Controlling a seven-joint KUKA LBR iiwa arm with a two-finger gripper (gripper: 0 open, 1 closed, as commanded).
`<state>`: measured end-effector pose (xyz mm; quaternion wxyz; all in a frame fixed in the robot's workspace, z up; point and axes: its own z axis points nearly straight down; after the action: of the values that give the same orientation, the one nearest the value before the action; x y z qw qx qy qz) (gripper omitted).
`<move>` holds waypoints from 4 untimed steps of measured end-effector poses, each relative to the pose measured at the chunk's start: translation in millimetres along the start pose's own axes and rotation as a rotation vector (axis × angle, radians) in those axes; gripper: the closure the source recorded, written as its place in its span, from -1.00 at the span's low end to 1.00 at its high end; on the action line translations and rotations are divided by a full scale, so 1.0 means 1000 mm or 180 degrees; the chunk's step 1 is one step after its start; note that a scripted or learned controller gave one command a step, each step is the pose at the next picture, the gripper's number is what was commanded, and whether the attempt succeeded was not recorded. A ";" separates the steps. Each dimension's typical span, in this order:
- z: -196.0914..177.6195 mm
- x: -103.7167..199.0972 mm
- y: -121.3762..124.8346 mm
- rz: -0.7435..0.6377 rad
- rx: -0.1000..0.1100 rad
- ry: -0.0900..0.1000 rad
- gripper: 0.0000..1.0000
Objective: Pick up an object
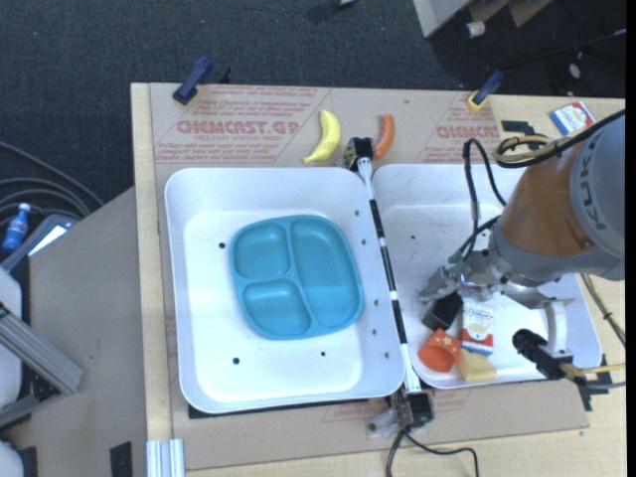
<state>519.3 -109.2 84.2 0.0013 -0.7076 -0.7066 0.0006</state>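
Camera view: pincer point(463, 288), grip state unclear, above an orange block point(438, 351) and white carton point(478, 328).

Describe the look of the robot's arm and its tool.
The arm is a thick, rounded tube: grey at the upper right, with a broad orange band above a grey wrist. A black cable loops along it. The tool at its end is a small cluster of grey metal and black parts; finer detail is too small to tell.

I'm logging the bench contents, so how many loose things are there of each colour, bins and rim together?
Blue: 1, divided plate
Yellow: 2, banana, block
Orange: 2, carrot, piece
White: 1, small carton
Total: 6
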 end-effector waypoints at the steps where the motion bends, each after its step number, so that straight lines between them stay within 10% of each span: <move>1: -0.010 0.000 0.000 0.0001 -0.0005 0.0001 1.00; 2: -0.120 0.056 -0.040 -0.0009 -0.0008 -0.0001 1.00; 4: -0.162 0.118 -0.041 -0.0006 -0.0009 -0.0002 1.00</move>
<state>479.3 9.1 246.8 0.0001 -0.7070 -0.7072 -0.0002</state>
